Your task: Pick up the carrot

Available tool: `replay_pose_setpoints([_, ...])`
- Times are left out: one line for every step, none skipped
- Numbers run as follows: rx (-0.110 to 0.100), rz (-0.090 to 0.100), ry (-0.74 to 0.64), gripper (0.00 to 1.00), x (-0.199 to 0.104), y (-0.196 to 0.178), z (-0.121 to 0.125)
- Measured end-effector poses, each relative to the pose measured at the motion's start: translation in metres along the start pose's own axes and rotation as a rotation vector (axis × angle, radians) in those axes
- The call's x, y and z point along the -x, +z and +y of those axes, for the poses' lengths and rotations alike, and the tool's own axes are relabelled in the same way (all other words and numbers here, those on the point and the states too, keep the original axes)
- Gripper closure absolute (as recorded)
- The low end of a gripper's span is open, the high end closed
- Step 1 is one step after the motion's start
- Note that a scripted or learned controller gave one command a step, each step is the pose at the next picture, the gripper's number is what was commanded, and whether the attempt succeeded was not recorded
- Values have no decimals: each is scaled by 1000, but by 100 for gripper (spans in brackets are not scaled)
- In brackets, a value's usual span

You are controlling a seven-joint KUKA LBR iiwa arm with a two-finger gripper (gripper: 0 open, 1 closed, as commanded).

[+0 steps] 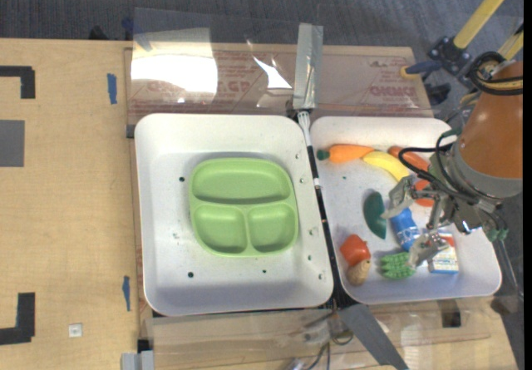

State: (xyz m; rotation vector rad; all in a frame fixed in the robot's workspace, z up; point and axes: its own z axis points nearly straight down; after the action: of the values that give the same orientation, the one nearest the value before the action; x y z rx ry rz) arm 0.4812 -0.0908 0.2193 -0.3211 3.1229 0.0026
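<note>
The carrot point(351, 153), orange with a small green top, lies at the back left of the right bin point(478, 281), its top against the wall between the bins. My gripper point(418, 219) hangs over the middle right of that bin, well to the right of and nearer than the carrot. Its fingers point(404, 192) stand open, with one tip toward the back and the other toward the front. A small blue item point(404, 227) lies just below them, and nothing is held.
A yellow banana point(387, 163) touches the carrot's right end, with another orange item point(413, 159) beyond it. A dark green piece point(376, 214), a red piece point(356, 249), a green toy point(396, 266) and a small box point(445, 260) also lie here. The left bin point(158, 194) holds a green divided plate point(244, 205).
</note>
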Motion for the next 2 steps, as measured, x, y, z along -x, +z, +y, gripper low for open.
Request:
replay_pose_setpoints([-2, -8, 437, 0, 64, -67, 29])
replay_pose_setpoints([-3, -2, 585, 0, 121, -13, -8])
